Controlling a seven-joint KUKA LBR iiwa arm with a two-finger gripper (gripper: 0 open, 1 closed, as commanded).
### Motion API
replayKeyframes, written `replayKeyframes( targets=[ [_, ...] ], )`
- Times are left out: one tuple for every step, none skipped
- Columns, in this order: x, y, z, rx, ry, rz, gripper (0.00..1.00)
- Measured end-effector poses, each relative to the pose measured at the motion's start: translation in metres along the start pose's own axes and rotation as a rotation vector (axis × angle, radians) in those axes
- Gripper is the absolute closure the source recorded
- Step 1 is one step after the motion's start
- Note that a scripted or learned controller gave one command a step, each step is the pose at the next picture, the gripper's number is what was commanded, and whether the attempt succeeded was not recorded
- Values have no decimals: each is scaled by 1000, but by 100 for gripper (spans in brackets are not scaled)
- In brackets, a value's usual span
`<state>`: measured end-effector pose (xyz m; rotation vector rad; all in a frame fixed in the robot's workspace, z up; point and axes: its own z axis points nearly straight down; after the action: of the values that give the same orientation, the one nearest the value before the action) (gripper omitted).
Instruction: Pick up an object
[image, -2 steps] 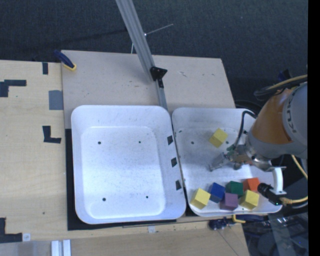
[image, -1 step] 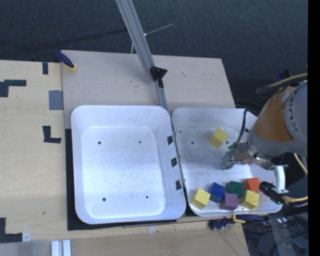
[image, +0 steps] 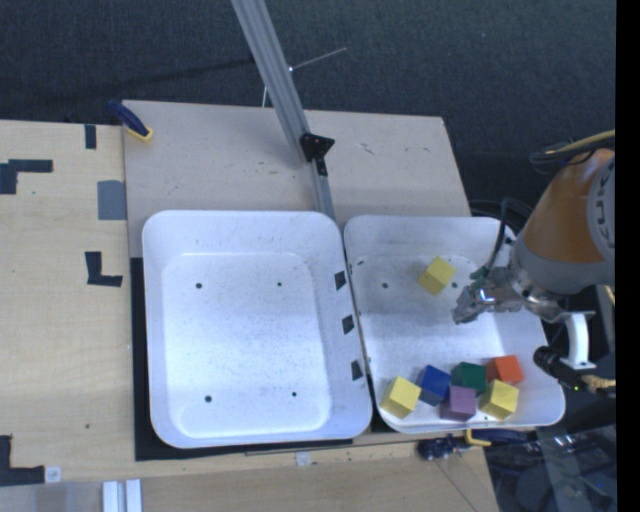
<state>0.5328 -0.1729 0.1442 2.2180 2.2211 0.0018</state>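
In the right bin (image: 400, 240) a yellow cube (image: 436, 275) lies alone near the middle. Along that bin's front edge sits a cluster of blocks: a yellow one (image: 402, 396), a blue one (image: 434, 383), a purple one (image: 461, 401), a green one (image: 468, 376), an orange one (image: 506, 369) and another yellow one (image: 501, 399). My gripper (image: 472, 305) hangs low over the right side of this bin, just right of the lone yellow cube and above the cluster. Nothing shows between its fingers.
The left bin (image: 245, 325) stands beside the right one, their rims touching. A grey metal pole (image: 285, 95) slants across the back of the bench to the bins' junction. A blue and yellow tool (image: 130, 120) lies at the bench's far left corner.
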Motion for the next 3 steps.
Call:
replayKeyframes(
  targets=[
    [-2, -2, -43, 0, 0, 0, 100],
    [-7, 1, -105, -3, -1, 0, 100],
    [45, 21, -112, 2, 3, -6, 100]
  ],
)
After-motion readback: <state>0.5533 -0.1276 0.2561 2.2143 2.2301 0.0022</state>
